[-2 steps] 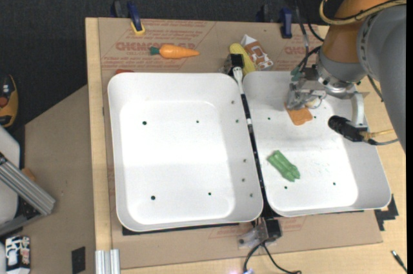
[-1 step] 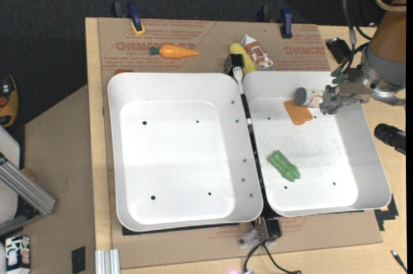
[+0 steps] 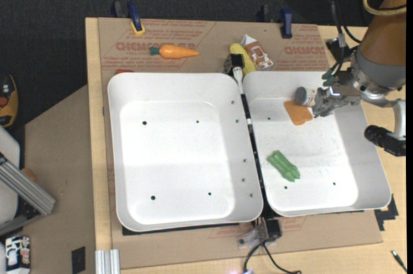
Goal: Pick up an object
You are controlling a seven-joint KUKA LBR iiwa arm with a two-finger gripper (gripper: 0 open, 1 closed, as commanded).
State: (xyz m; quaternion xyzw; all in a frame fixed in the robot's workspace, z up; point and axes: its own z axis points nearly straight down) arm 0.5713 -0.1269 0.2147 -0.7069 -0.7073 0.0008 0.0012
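Orange block (image 3: 298, 114) just left of claw (image 3: 314, 105), touching it; claw state unclear. Right bin (image 3: 361, 192) has block and green piece (image 3: 284, 166)

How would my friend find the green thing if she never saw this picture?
Look at the right bin of the two white ones. In its lower middle lies a small green object, on its own. It is the only green thing there; the orange piece sits higher up, by the pincer.

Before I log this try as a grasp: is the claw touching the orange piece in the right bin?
Cannot tell. In the camera view the claw overlaps the orange piece at its upper right edge, but the slant hides whether they meet.
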